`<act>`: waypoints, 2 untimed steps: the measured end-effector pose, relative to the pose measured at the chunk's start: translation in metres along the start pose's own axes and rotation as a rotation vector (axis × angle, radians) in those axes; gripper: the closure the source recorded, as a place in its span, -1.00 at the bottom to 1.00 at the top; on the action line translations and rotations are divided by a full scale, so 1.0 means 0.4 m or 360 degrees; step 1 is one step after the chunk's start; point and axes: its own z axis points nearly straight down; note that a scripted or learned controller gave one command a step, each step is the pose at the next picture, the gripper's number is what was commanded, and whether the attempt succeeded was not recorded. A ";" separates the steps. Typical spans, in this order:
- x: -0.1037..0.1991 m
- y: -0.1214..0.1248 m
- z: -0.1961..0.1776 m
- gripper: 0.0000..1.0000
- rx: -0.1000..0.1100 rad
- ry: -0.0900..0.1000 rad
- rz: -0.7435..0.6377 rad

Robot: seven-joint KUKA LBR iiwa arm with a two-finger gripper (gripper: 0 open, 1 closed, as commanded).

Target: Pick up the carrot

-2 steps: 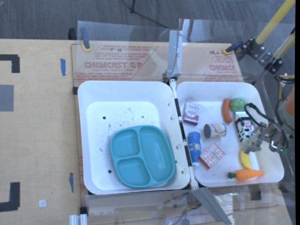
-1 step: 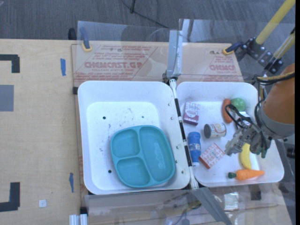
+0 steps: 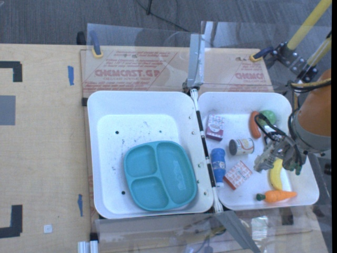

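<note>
The carrot is orange with a small green top. It lies flat near the front right corner of the right bin, its green end pointing left. My gripper hangs over the right side of that bin, a little above and to the left of the carrot and apart from it. A yellow banana lies between the gripper and the carrot. I see nothing held in the gripper.
The right bin also holds a pink box, a small can, a blue bottle, a red-and-white box and a red and green item at the back. A teal divided plate lies in the left bin.
</note>
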 end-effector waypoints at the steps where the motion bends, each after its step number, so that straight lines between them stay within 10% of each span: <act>1: 0.053 0.074 0.078 1.00 0.0004 0.0010 -0.0131; 2: 0.057 0.085 0.006 1.00 0.0002 0.0004 -0.0302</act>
